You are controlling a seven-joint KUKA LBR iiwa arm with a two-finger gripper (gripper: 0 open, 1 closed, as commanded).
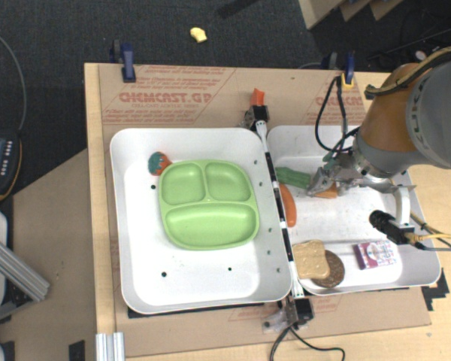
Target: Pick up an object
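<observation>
1. Light falls bright and even from overhead; both white bins [135, 224] come close to washing out.
2. Shadows are soft and short, a faint one beneath the green divided plate [208, 204].
3. The dark carpet [45, 36] around the surface stays dim, with little detail.
4. The picture is slightly soft and grainy; lettering on the cardboard sheet [165, 96] reads blurred.
5. The arm [413, 119] looks a little smeared at its edges.

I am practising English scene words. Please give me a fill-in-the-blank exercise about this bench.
1. The green divided plastic tray lies in the ____ white bin.
2. The tray has ____ compartments.
3. The orange carrot-shaped toy lies in the ____ bin.

Missing words: left; three; right
</observation>
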